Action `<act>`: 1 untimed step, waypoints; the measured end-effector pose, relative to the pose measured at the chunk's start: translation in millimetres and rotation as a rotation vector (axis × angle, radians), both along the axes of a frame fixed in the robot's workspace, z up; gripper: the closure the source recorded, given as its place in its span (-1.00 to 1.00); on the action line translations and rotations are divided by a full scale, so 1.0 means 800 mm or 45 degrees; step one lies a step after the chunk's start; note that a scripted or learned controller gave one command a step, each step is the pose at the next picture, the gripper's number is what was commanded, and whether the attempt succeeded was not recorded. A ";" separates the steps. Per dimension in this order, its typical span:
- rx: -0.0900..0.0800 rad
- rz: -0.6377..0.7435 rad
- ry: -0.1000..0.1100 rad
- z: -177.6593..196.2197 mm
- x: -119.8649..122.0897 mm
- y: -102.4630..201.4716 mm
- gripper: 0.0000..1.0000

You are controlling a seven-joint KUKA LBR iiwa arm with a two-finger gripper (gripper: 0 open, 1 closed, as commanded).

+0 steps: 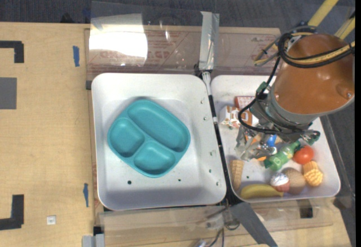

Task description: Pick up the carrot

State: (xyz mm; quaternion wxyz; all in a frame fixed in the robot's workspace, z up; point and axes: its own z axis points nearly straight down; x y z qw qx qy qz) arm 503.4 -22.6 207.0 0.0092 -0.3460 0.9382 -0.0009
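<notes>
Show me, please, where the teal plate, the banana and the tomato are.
teal plate [149, 136], camera view: on the ridge between its compartments.
banana [260, 190], camera view: on the middle of its yellow body.
tomato [303, 155], camera view: on its red top.

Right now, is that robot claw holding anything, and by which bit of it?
It cannot be told. The gripper is low in the right bin among the toy foods, with something orange beside it, but the arm hides whether anything is pinched.

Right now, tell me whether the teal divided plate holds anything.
Empty. The teal plate lies flat in the left bin, all three compartments bare. The toy food sits in the right bin.
</notes>
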 end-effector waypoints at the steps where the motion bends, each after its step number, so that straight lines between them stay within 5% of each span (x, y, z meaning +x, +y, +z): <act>1: 0.003 -0.001 -0.010 0.014 0.003 0.002 1.00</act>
